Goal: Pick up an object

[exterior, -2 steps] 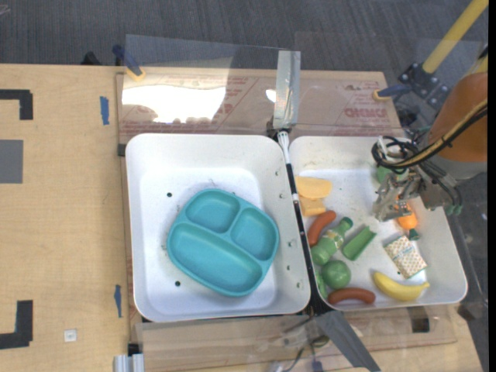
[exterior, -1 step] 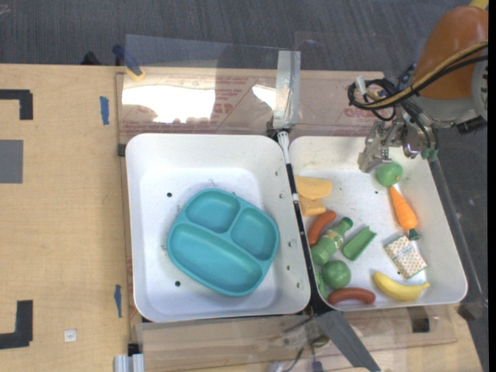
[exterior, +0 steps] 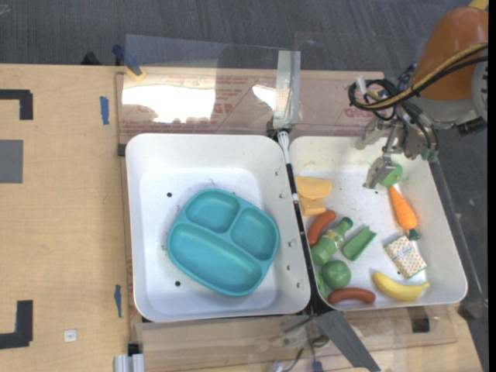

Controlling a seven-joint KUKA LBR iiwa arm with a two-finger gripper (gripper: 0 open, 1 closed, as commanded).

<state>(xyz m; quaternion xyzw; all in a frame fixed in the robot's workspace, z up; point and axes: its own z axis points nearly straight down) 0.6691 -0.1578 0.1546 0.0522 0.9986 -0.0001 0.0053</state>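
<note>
Up by the far right corner of the right bin (exterior: pixel 449 281), we see the gripper (exterior: pixel 383 175) hanging over the white floor, its grey fingers pointing down and toward the bin's middle. We cannot tell how the jaws stand; the metal parts blur together there. A small green piece (exterior: pixel 393 174) sits right at the fingertips, but we cannot tell whether it is pinched or merely lies under them.

Just beside the gripper, toward the bin's right wall, lies an orange carrot (exterior: pixel 403 208), its top end near that green piece. Further toward the near edge we find a small patterned packet (exterior: pixel 406 256), and at the near right corner a yellow banana (exterior: pixel 398 286). Along the near wall lies a red sausage (exterior: pixel 350 296), with a round green fruit (exterior: pixel 336 273) just above it. In the middle of the bin sit a green bottle-like thing (exterior: pixel 332 242) and a green block (exterior: pixel 359 243), touching or nearly so. Against the left wall lie a yellow wedge (exterior: pixel 312 191) and a reddish-orange pepper (exterior: pixel 320 225).

The left bin (exterior: pixel 147 169) holds a teal divided plate (exterior: pixel 223 241), lying slightly askew in its middle. Both bins rest on a light wooden bench (exterior: pixel 54 208) marked with black and blue tape; a clear sheet stands behind the bins, and dark floor lies beyond the bench's far edge.
</note>
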